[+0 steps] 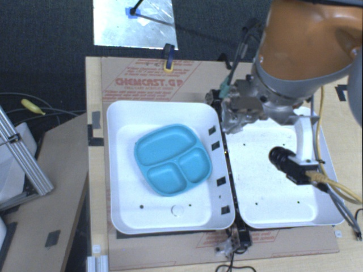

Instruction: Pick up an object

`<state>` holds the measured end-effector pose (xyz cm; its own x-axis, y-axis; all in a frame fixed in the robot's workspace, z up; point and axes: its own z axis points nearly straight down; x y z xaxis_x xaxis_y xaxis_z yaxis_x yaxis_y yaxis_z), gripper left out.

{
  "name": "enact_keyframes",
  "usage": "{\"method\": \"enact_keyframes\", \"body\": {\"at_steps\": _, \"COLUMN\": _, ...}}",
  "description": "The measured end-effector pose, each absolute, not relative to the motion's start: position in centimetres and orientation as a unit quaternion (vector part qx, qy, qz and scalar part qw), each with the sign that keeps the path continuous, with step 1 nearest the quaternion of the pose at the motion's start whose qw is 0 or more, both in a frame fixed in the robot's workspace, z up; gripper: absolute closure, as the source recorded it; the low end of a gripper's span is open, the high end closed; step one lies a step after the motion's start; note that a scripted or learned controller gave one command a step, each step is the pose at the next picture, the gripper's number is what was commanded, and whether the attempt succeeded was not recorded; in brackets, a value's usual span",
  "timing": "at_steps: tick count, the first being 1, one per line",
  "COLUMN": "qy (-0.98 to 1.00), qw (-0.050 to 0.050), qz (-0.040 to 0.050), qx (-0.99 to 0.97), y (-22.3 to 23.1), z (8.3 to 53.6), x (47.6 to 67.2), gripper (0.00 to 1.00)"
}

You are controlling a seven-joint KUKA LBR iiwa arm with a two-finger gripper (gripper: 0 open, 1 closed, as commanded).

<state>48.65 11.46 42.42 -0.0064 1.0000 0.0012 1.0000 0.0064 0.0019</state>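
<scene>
A divided tray (173, 158) lies in the left bin (122, 169), near its middle. The right bin (266, 205) sits just beside the left bin, their edges touching. The arm (306, 38) hangs over the right bin's far corner, with the gripper (235, 115) near the shared edge.
</scene>
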Motion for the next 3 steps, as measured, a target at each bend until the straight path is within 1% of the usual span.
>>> {"method": "enact_keyframes", "body": {"at_steps": 1, "qy": 0.707, "qw": 0.001, "qz": 0.0019, "qx": 0.708, "y": 8.3, "z": 45.0, "x": 48.7, "gripper": 1.0}}
{"method": "enact_keyframes", "body": {"at_steps": 2, "qy": 0.708, "qw": 0.001, "qz": 0.0014, "qx": 0.706, "y": 9.2, "z": 44.4, "x": 48.7, "gripper": 1.0}}
{"method": "enact_keyframes", "body": {"at_steps": 3, "qy": 0.711, "qw": 0.0, "qz": 0.0023, "qx": 0.703, "y": 17.0, "z": 44.9, "x": 49.2, "gripper": 1.0}}
